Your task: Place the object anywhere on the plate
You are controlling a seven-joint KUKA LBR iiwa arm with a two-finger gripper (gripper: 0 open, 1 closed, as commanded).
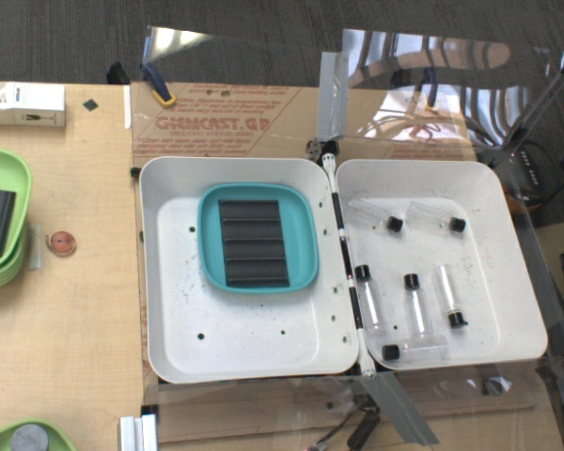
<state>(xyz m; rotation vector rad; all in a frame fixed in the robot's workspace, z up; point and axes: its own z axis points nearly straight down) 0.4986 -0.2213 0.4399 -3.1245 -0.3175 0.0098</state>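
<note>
Tabletop (75, 346): pale wood, carrying both bins; a brown cardboard sheet (226, 120) lies behind them.
Left bin (169, 346): shallow and white, touching the right bin (503, 252) along their shared edge.
Plate (211, 242): you see a teal, rounded-square plate in the rear half of the left bin, with a dark ribbed insert (254, 242) filling its middle.
Vials (448, 292): these are your task objects, six small clear tubes, each with a black cap. All of them lie on their sides, scattered across the right bin. Two are near its back, three in the middle, and one at the front edge. None touches the plate.
Gripper: you cannot tell how far open it is, nor whether it has hold of anything.
</note>
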